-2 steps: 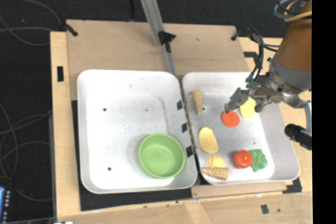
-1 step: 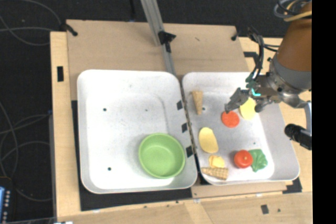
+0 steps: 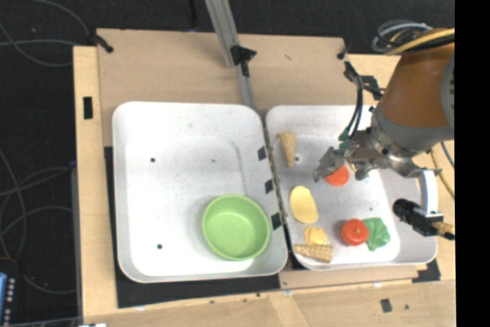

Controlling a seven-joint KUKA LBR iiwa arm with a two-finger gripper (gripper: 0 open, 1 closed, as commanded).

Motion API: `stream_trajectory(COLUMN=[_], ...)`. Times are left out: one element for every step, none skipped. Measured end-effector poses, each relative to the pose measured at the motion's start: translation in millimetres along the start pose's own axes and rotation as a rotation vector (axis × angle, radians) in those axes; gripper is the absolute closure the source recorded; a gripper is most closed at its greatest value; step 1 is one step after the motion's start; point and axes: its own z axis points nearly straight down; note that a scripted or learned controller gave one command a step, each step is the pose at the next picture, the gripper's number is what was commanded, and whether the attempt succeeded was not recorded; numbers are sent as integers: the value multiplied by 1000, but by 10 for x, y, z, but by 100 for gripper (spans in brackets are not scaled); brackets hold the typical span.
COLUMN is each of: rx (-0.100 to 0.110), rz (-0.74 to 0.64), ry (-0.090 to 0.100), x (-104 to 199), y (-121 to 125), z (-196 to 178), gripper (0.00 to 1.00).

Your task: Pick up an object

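Observation:
My gripper point(image 3: 342, 168) hangs low over the middle of the right bin point(image 3: 398, 260), under the arm's grey wrist and orange band. A small red-orange object point(image 3: 338, 178) shows directly at its tip, partly covered by it; whether it is gripped is unclear. In the same bin lie a tan cone-shaped piece point(image 3: 288, 148), a yellow oval piece point(image 3: 303, 204), a waffle-like tan piece point(image 3: 317, 246) and a red round piece point(image 3: 353, 232) beside a green leafy one point(image 3: 376, 233).
A green bowl point(image 3: 236, 227) sits in the left bin point(image 3: 153, 134), near its front right corner. A metal pole point(image 3: 218, 4) rises behind the bins. A black and white fitting point(image 3: 419, 210) hangs off the arm over the right bin's right edge.

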Motion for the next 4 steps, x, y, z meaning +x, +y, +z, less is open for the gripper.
stream_trajectory(rx=[0,1,-8,-10], rz=[0,1,5,-3], ry=[-1,0,4,1], x=[-120,-32,-25,-45], y=[-6,-9,18,29], z=[555,1109,971,541], gripper=[0,0,100,100])
